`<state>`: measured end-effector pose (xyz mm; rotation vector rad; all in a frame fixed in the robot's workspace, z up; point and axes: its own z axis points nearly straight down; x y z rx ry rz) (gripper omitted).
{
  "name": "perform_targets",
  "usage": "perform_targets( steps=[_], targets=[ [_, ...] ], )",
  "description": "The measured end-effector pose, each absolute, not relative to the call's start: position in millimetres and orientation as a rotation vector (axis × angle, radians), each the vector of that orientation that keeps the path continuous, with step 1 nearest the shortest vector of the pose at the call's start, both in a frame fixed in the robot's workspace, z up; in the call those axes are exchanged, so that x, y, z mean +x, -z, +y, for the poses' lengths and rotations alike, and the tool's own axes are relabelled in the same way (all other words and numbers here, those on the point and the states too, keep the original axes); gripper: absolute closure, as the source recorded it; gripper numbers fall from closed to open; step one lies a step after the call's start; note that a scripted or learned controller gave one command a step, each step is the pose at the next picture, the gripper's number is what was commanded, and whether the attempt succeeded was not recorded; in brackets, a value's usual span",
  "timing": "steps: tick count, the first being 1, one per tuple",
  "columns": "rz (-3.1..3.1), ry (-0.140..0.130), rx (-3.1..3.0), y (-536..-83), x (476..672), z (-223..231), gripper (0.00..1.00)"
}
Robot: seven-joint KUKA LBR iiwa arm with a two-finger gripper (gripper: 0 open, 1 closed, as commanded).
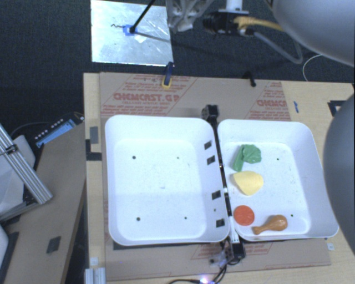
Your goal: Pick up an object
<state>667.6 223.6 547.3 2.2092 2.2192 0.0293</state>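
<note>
Four objects lie in the right bin [310, 166]. A green leafy piece [247, 156] sits toward the back. In front of it rests a yellow wedge-shaped piece [248, 182]. A red round disc [244, 215] is near the front left corner, and a brown drumstick [271, 224] lies just to its right. My gripper [186, 16] is high at the top edge of the view, far behind both bins and away from every object. Grey arm parts blur across the top right and right side.
The left bin [119, 183] stands beside the right one, with a black hinge strip [217, 172] between them. A shiny metal sheet [130, 33] lies beyond the bench. Cables [277, 39] run at the top right. An aluminium frame [22, 172] stands at the left.
</note>
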Motion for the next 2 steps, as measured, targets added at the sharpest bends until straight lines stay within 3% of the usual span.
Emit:
perform_targets(
  steps=[1, 2],
  targets=[
    [2.232, 0.017, 2.223, -444, 539.9, 199, 1.0],
    [2.223, -0.012, 2.212, -490, 618.8, 223, 1.0]
  ],
)
